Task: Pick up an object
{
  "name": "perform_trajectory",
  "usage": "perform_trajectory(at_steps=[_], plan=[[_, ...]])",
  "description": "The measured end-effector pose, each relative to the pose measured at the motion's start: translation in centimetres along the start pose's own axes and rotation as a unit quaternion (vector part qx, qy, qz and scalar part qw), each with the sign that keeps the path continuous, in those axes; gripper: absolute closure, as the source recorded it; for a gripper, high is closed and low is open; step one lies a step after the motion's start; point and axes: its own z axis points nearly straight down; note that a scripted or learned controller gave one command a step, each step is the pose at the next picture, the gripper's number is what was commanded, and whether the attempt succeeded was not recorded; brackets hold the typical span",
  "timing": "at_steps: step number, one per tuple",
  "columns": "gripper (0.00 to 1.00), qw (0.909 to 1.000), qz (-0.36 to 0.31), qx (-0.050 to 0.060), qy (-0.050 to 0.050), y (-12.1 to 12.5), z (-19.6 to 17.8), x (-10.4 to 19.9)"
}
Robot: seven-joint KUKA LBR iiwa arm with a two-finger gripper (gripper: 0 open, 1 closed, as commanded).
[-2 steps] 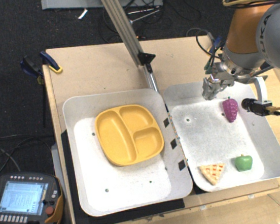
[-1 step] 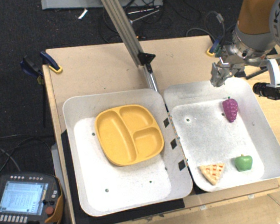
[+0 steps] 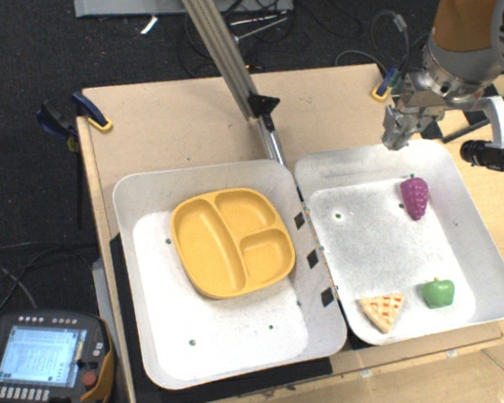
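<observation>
My arm reaches in from the right, grey with its orange band high at the upper right corner, wrist bent down so that my gripper hangs over the far rim of the right bin. I cannot tell from here how the gripper is set; nothing shows in its grasp.

Nearest the camera, in the right bin's front part, lie a small tan waffle wedge with a gridded face and, just to its right, a glossy green pepper, rounded and stubby. Farther back in that bin sits a knobbly purple bunch of grapes, below my gripper and apart from it.

The left bin, white and speckled like its neighbour, holds a smooth yellow plastic plate with rounded corners, divided into three compartments. Both bins rest on a pale wooden bench.
</observation>
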Motion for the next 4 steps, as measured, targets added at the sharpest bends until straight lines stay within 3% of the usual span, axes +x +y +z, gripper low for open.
perform_trajectory(at_steps=[4], plan=[[1.00,1.0000,-0.003,0.003,0.001,-5.5,1.2,21.5]])
